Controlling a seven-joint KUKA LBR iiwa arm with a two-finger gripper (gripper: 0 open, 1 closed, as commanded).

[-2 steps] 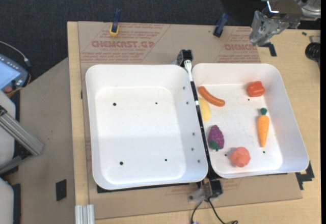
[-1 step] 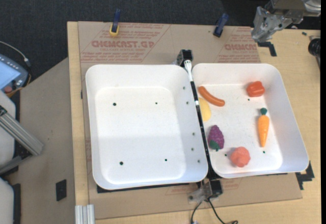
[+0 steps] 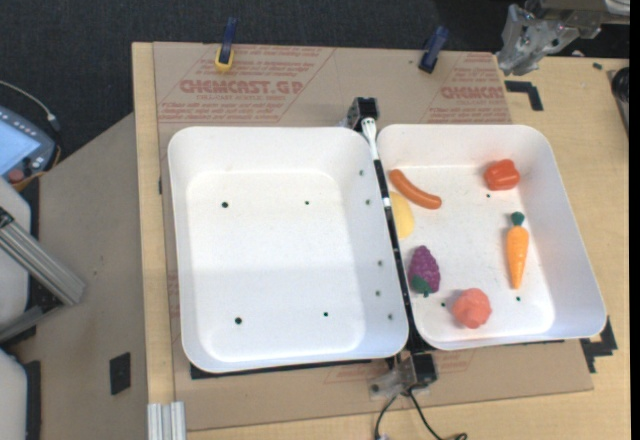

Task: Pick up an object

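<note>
- The gripper [image 3: 520, 40] sits at the top right of the view, past the far edge of the right bin [image 3: 560, 228] and over the brown board [image 3: 300, 78] near its back corner.
- Above it, pale metal wrist parts lead off toward the upper right corner; the rest of the arm is cut off by the frame.
- The gripper points down and a little left. Whether it is open or closed cannot be told at this size and angle, and no object can be seen in it.
- It is well apart from every object in the bins.
- The right bin holds six toy foods: a sausage [image 3: 415, 189] near the divider at the back, a yellow piece [image 3: 401, 216] just below it against the divider, purple grapes [image 3: 424, 269] nearer the front, a pink fruit [image 3: 471, 307] at the front, a carrot [image 3: 517, 250] lying lengthwise toward the right side, and a red pepper [image 3: 501, 174] at the back right.
- The pepper is the object closest to the gripper, though the bin rim lies between them.
- The left bin [image 3: 190, 228] lies beside the right one, their rims touching along the middle.
- Two blue clamps [image 3: 227, 43] hold the board at its back edge.
</note>
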